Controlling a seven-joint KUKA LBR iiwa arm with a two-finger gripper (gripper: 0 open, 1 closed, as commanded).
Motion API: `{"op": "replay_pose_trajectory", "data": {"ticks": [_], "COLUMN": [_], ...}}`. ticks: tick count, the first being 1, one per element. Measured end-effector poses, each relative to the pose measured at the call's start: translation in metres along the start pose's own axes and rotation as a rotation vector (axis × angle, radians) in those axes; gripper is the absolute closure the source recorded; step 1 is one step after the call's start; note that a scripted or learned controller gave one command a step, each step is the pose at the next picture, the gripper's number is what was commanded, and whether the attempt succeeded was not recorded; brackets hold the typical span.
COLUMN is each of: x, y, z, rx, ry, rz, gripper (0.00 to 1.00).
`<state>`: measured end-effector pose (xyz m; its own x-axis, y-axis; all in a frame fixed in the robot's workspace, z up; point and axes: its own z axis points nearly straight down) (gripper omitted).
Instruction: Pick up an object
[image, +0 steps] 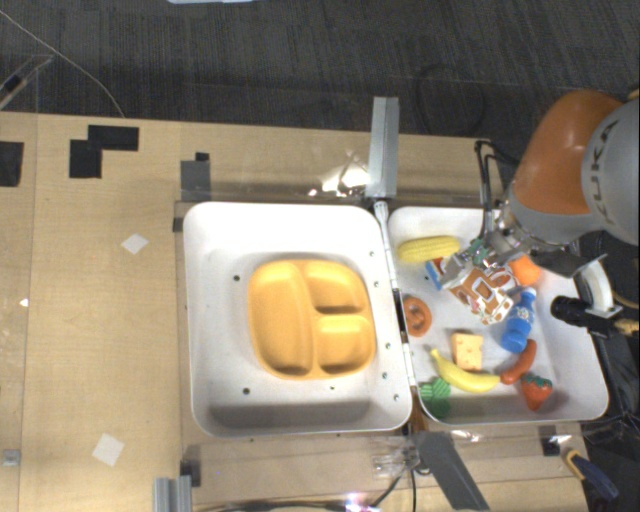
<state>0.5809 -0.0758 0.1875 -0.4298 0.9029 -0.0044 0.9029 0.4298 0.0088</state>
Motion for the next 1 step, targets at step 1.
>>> {"op": "replay_pose_trajectory", "data": {"ticks": [1], "x": [-0.0006], "y": [0.0008], "z": [-0.0103], "rx": [-0.001], "ry": [-0.002], "rz": [-0.006], "gripper": [1.0]}}
